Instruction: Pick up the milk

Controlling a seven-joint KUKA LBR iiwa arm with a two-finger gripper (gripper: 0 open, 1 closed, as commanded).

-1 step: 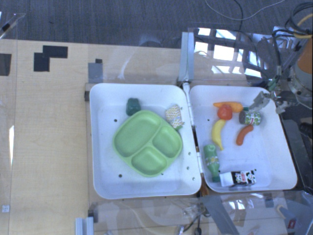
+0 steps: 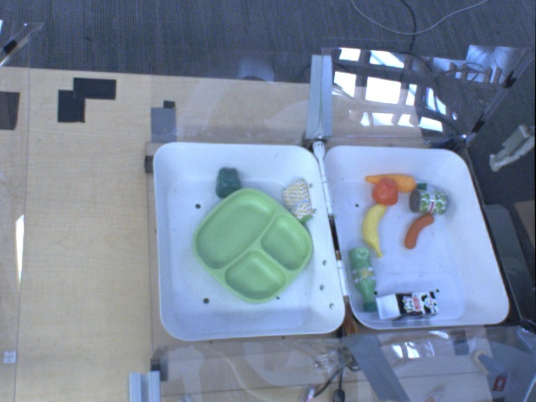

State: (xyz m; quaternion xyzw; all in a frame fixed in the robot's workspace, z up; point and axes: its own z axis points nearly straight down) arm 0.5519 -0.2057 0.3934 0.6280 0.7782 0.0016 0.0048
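The milk is a small white carton with black cow patches. It lies on its side at the front edge of the right bin, just right of a green bottle that also lies flat. Nothing is touching the carton from above.
The right bin also holds a yellow banana, a red tomato, an orange carrot, a small can and a red sausage. In the left bin are a green divided plate, a dark green block and a speckled piece.
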